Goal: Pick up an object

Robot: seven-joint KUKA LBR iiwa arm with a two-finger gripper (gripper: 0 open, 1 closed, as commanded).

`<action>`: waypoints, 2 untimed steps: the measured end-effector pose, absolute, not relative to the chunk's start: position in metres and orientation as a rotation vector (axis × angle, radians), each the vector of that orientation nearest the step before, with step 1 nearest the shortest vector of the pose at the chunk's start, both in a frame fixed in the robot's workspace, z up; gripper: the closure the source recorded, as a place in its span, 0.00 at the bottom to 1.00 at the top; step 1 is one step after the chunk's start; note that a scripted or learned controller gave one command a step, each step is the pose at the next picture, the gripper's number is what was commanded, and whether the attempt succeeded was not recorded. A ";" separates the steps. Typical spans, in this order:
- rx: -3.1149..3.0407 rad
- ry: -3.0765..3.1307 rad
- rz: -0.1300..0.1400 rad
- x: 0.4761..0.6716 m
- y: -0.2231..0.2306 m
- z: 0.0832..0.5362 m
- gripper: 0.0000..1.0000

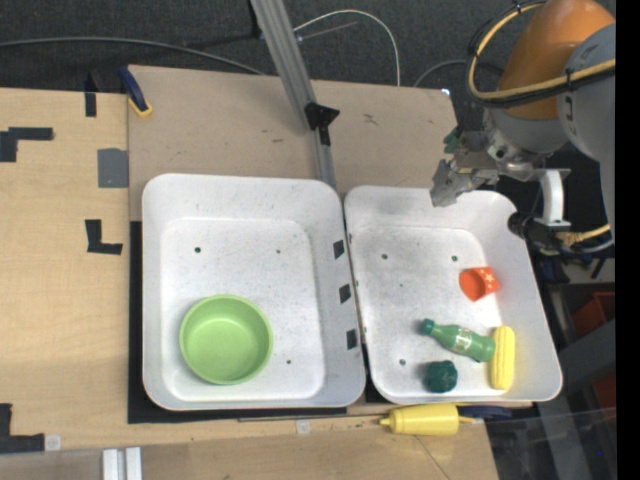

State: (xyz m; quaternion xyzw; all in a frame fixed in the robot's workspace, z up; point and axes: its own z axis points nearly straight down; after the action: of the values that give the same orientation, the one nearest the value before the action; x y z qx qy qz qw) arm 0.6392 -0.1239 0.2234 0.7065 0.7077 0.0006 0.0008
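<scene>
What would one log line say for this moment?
claw: over right bin's far rim | holding: nothing seen | right bin: orange cup, green bottle | left bin: green bowl

My gripper (447, 190) hangs over the far rim of the right bin (400, 218), which holds an orange cup (478, 283), a green bottle (459, 340), a yellow corn cob (502, 357) and a dark green lump (439, 375), while the left bin (240, 203) holds a green bowl (226, 339).

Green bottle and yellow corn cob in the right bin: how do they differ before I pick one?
The green bottle lies slantwise across the bin floor, neck toward the left; the yellow corn cob lies nearly lengthwise along the right wall. The bottle narrows to a neck with a pale band on its body; the cob is plain and evenly thick. Both lie flat in the right bin, ends almost meeting.
</scene>
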 end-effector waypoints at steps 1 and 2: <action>2.215 2.231 0.001 0.635 -0.066 0.232 1.00; 2.216 2.231 -0.001 0.639 -0.010 0.220 1.00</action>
State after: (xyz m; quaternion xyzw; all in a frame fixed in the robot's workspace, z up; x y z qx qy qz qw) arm 0.6389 -0.0104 0.2196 0.7048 0.7094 -0.0005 -0.0015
